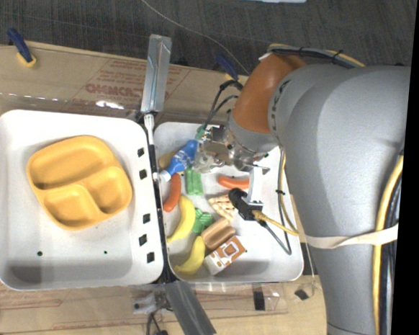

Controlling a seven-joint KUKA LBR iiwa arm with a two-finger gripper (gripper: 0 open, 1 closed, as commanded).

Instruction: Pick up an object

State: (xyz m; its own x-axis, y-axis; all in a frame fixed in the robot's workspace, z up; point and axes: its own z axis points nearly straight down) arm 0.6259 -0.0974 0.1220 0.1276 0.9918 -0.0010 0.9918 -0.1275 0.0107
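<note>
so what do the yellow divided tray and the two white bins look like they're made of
Yellow divided tray: probably moulded plastic, matte to slightly glossy, judging by its even colour, rounded compartments and soft highlights. White shallow bins, left and right: likely thin formed plastic with a smooth, faintly shiny finish; the rounded corners and curved walls suggest it, though coated metal can't be excluded.

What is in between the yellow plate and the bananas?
In the camera view, the two bins' walls meet there: the left bin's right wall with black clips, between the yellow plate and the bananas.
</note>
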